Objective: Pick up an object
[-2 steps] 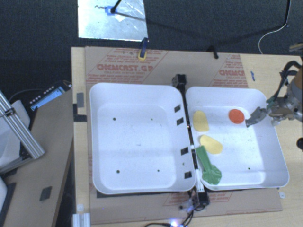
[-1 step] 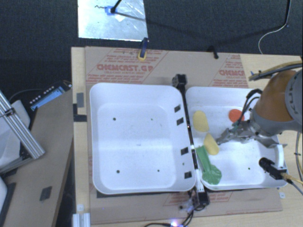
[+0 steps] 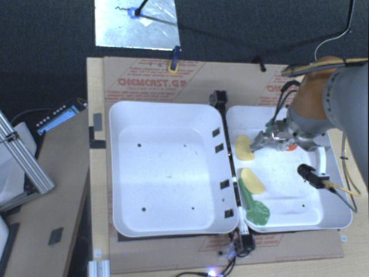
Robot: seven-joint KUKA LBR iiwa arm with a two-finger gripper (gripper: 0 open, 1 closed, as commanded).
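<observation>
In the right bin (image 3: 331,209) lie a pale yellow piece (image 3: 243,148) near the left wall, a second yellow piece (image 3: 253,181) below it, and a green object (image 3: 257,210) at the front left corner. My gripper (image 3: 262,141) hangs low over the bin's upper middle. Its tip points left, just to the right of the upper yellow piece and close to it. A small red object (image 3: 292,147) peeks out beneath the gripper body. I see nothing held.
The left bin (image 3: 167,172) sits beside the right one, with black clips (image 3: 222,149) along the shared divider. The arm's grey body and orange band (image 3: 314,97) cover the right bin's upper right. The right bin's front right floor is bare.
</observation>
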